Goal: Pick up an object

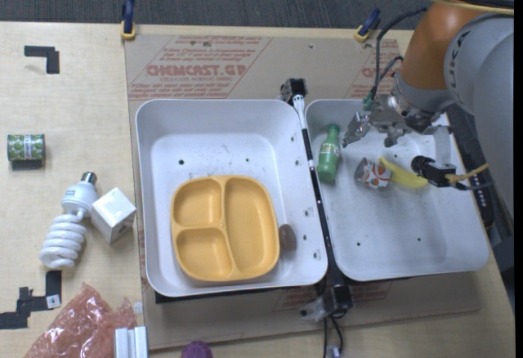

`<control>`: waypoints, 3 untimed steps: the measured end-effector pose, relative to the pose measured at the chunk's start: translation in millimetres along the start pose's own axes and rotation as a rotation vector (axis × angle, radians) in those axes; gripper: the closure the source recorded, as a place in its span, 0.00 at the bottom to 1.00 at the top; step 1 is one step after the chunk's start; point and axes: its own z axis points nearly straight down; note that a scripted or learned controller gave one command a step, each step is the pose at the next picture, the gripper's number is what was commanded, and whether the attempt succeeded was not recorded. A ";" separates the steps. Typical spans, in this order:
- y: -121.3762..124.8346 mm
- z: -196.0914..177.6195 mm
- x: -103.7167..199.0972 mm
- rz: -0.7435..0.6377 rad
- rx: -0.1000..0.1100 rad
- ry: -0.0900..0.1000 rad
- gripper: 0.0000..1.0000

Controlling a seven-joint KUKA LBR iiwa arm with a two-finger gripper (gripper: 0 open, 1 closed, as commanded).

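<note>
**Arm over right bin, objects loose below**

Nearest the camera, bottom edge: pink crinkled bag (82,324) at lower left on the tabletop (73,103), with a small purple item (196,350) just to its right, cut off by the frame.

Left side of the tabletop: small green can (26,149) on its side, well apart from the rest. Below it a white spiral light bulb (65,225), lying tilted, with a white cube (113,214) touching or just beside its base. Black L-shaped marker (45,58) near the top left.

Left bin (212,123): yellow three-compartment plate (225,227) lies flat in the lower half. A small brown object (287,237) sits just beside the plate's right edge, against the bin wall.

Right bin (409,254): green bottle (328,154) with a white label lies near the bin's left wall, neck pointing toward the far side. Right of it, a small white and red-orange item (373,174), and touching or just beside that, a yellow banana (404,175). All three rest on the bin floor in the upper half.

End effector (372,129): hangs over the upper part of the right bin, between the bottle and the banana, its fingers spread wide apart with nothing between them. Grey arm with orange band (433,29) comes in from the upper right; a black cable loops above it.
</note>
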 end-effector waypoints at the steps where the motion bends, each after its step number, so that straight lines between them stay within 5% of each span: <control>1: -36.6 16.1 18.5 0.003 -0.004 -0.005 0.00; 2: -36.2 6.8 19.2 0.005 -0.004 -0.003 1.00; 3: -36.3 6.8 19.2 0.004 -0.003 -0.003 0.00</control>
